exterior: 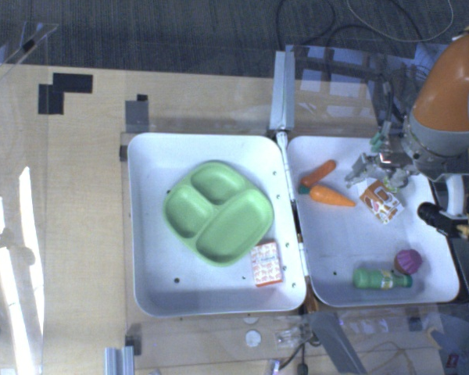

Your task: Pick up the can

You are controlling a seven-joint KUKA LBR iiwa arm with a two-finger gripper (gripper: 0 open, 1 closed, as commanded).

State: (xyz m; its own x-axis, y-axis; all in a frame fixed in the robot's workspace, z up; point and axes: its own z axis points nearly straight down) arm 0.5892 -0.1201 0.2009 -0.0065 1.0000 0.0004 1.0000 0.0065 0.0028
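Observation:
The can (pixel 381 202), orange and white with a printed label, lies tilted in the right bin (pixel 328 283) toward its upper right. My gripper (pixel 381 170) hangs just above the can's upper end, with its metal fingers (pixel 359 169) spread to either side. It is open and nothing sits between the fingers. The grey arm with its orange band (pixel 449 84) comes in from the upper right.
Two carrots (pixel 328 196) lie left of the can. At the right bin's front are a green bottle (pixel 381 279) and a purple object (pixel 408 261). The left bin (pixel 148 287) holds a green divided plate (pixel 217 212) and a small red and white box (pixel 266 264).

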